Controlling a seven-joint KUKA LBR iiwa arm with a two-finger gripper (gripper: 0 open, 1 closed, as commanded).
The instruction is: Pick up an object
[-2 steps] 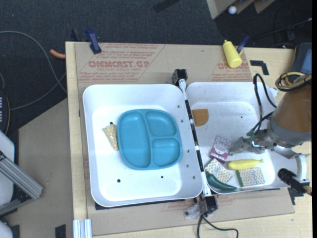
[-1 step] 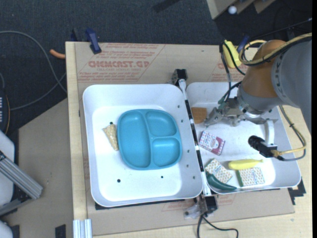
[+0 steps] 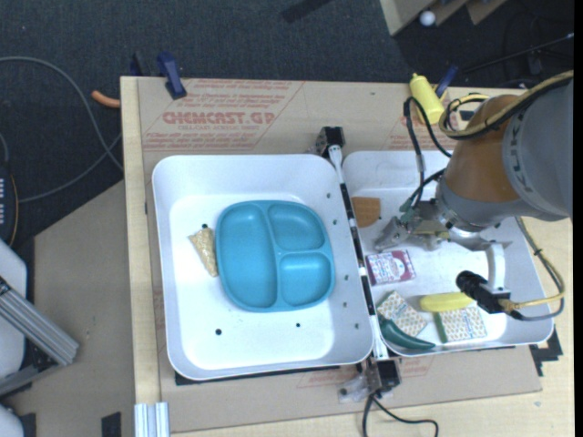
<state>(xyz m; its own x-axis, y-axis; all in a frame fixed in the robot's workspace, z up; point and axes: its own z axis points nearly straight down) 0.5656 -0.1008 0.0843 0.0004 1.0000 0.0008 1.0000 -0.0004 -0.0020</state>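
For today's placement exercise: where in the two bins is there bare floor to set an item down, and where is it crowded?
Left bin: bare floor runs around the blue plate, widest along the near wall below it; a small packet sits at its left. Right bin: crowded, with the arm over it and packets, a banana and more at the near end.

Your bench (image 3: 228, 107) is a tan board filling the middle of the frame, red lettering along its upper edge. Two white bins sit directly on it: the left bin (image 3: 182, 330) and, touching it, the right bin (image 3: 383, 167).
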